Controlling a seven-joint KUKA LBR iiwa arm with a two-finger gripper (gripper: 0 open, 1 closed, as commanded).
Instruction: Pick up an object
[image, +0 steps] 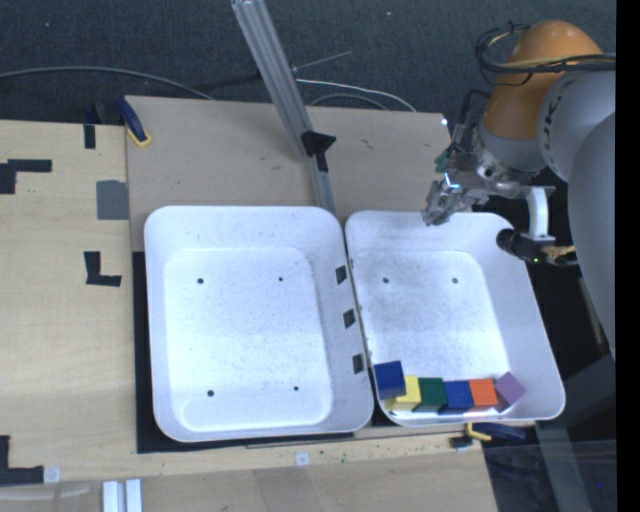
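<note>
Several small blocks lie in a row along the near edge of the right bin (520, 300): a blue block (388, 377), a yellow one (406, 394), a green one (431, 392), a second blue one (457, 395), an orange one (482, 392) and a purple one (509, 386). My gripper (437, 212) hangs over the far rim of the right bin, well away from the blocks. Nothing shows between its fingertips.
The left bin (165, 300) sits beside the right one. A slanted metal pole (285, 90) stands behind the bins. Black tape marks and a grey patch (112, 198) lie on the bench to the left.
</note>
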